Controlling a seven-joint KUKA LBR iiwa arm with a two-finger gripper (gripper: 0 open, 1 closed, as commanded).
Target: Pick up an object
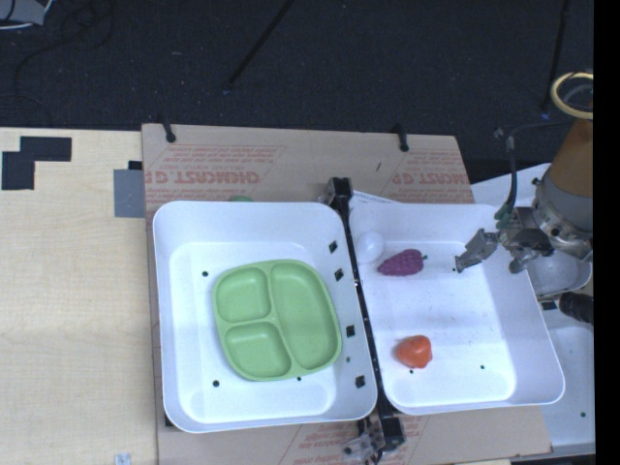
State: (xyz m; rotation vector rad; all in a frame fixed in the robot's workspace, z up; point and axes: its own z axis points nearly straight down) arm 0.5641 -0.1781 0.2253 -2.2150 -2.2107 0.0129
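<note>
Found the gripper (499, 255) above the right side of the right bin (528, 356), spread open and holding nothing. Counted two likely targets on that bin's floor: a purple knobbly piece (401, 263), just left of the gripper and near the bin's far left corner, and a red-orange rounded piece (415, 351) toward the near side, well apart from the first. Noted also a pale round thing (369, 247) against the wall beside the purple piece, too faint to identify.

Judged both coloured pieces to be small toy foods, so light, and probably of hollow plastic or soft rubber, with little risk of breakage. Expected the purple one to give better purchase thanks to its bumpy skin; thought it best taken across its narrow width, at the middle. Reckoned the red-orange one smoother and rounder, therefore apt to squirt out or roll unless caught squarely across its widest part.

Saw a green divided plate (276, 318) lying flat in the left bin (179, 260), broad and shallow, awkward for a two-finger grip except at the rim.

Took the bin floors for smooth, slippery white plastic, on which a nudged piece would slide. Made out a cardboard sheet (291, 168) under both bins, a pale wooden tabletop (68, 289) to the left, and dark ground with cables (291, 46) behind.
</note>
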